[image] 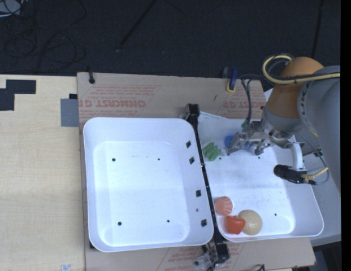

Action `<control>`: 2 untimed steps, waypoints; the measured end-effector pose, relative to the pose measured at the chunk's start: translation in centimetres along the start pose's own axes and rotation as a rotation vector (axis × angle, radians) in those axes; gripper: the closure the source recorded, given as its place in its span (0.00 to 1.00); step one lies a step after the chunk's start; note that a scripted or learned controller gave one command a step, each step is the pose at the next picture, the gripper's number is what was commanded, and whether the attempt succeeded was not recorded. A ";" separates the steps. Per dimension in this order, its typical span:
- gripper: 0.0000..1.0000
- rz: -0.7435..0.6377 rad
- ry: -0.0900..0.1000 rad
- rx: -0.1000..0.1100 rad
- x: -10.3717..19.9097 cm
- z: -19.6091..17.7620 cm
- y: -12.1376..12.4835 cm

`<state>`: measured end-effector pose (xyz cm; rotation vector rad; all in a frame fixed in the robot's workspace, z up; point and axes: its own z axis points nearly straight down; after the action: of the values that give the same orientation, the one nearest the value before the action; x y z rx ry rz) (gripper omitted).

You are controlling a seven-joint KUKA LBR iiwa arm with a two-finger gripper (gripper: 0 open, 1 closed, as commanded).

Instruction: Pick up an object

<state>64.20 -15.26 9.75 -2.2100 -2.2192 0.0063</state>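
The arm enters from the right of the frame, its gripper (243,144) low over the upper part of the right bin (302,222); whether the fingers are spread or pressed together cannot be told. A small blue object (228,140) lies just beside the fingers, a green object (211,150) to its left near the divider. A pink object (223,205), a red object (234,224) and a tan ball (251,221) cluster at the lower left of that bin. The left bin (90,179) sits beside it on the tabletop (34,196).

you see the gripper (243,144) low over the right bin (311,208), close to a green object (211,151) and a blue one (229,140); a pink, a red and a tan object lie near its front edge.
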 end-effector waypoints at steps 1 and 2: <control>0.00 0.007 -0.009 -0.016 -4.7 -9.5 0.2; 0.00 0.001 -0.007 -0.023 -1.4 -30.1 0.0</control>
<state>64.48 -16.82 39.89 -2.2258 -2.2331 -0.0108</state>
